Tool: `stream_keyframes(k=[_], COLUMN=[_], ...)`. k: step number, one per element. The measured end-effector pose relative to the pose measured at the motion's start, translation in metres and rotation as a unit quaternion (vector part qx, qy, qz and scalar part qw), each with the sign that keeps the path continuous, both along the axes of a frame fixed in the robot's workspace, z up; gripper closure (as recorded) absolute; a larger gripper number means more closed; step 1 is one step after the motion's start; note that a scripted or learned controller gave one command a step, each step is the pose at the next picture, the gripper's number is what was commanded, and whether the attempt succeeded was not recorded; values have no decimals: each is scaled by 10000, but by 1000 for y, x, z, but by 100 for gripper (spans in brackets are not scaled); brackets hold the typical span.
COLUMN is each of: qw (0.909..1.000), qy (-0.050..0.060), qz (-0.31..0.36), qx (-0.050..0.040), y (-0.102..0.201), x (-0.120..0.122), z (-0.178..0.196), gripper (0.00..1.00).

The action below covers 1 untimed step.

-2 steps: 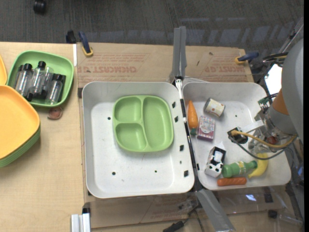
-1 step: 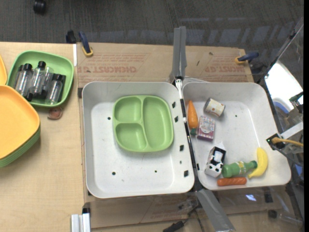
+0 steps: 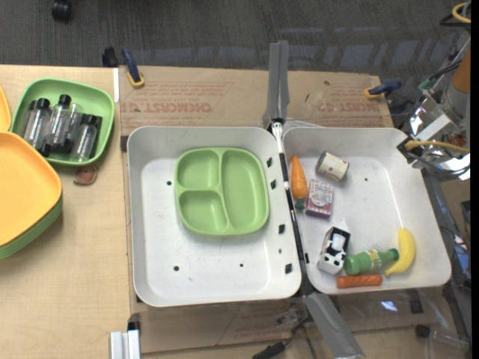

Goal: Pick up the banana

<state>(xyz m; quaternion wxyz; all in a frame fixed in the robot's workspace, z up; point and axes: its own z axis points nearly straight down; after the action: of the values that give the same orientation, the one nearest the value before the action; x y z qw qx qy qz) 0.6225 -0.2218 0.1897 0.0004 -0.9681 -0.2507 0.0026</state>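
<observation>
1. Nearest, along the front wall of the right bin [image 3: 419,223], lie one banana [image 3: 404,250], one green bottle [image 3: 369,261], one small carrot [image 3: 358,280] and one black-and-white cow toy [image 3: 334,250].
2. Farther back sit one pink packet [image 3: 319,198], one orange carrot [image 3: 299,178] and one small can [image 3: 331,166].
3. One green divided plate [image 3: 221,191] rests in the left bin [image 3: 150,223].
4. At the right edge the gripper [image 3: 423,145] is partly cut off; whether its fingers are spread cannot be told.
</observation>
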Motion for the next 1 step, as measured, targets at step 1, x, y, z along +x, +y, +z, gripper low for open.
stream_keyframes(k=[1], qw=[9996], qy=[-1], qz=[293], qx=[6], y=[0], x=[-63], z=[38], gripper=[100])
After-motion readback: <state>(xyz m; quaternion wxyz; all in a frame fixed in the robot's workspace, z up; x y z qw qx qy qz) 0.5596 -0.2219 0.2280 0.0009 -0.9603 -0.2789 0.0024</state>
